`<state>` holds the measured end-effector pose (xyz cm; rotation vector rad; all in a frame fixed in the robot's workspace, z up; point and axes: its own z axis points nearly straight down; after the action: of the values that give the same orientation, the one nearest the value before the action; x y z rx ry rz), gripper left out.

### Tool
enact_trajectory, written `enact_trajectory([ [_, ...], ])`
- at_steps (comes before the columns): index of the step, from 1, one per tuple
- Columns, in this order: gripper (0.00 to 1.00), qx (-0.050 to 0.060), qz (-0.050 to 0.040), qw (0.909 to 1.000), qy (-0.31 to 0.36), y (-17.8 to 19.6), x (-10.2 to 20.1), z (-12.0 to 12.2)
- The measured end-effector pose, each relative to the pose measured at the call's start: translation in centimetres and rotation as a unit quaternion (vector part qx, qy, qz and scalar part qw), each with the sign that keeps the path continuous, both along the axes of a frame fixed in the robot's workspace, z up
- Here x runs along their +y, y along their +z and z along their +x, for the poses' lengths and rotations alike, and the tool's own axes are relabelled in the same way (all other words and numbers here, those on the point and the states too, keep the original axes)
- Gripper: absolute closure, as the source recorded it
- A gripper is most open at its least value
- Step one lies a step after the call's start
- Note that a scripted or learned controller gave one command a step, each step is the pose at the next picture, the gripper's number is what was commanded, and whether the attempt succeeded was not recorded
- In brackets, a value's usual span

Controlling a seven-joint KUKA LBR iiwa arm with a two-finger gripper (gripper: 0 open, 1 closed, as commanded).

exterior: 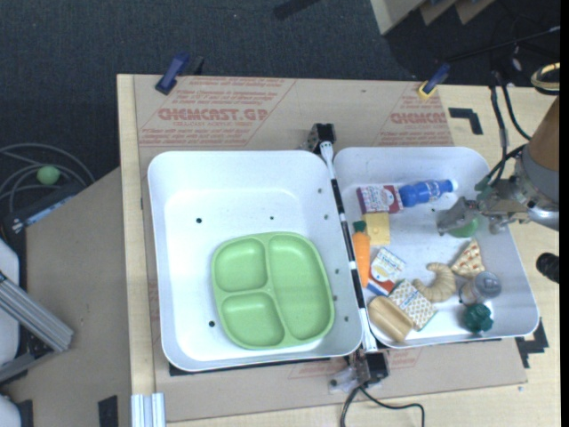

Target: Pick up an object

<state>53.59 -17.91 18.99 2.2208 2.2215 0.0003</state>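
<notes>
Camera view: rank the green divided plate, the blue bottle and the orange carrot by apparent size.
1. green divided plate, by far the largest
2. blue bottle
3. orange carrot, close to the bottle in apparent size, so that order is unsure

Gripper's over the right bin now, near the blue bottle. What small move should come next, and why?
Probably a short shift toward the blue bottle, then a descent. The gripper sits in the right bin just right of and below the bottle, with nothing visibly between its fingers. The bottle lies apart from the cluttered toys lower down, so it looks like the cleanest grasp.
</notes>
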Motion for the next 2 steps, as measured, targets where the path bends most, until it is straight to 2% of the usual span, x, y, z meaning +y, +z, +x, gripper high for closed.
enact_trajectory([
  [1, 0.0, -0.002, -0.001, 1.0, 0.0, -10.4, -2.7, -1.2],
  [2, 0.0, -0.001, 0.0001, 1.0, 0.0, -10.5, -2.4, 7.7],
])
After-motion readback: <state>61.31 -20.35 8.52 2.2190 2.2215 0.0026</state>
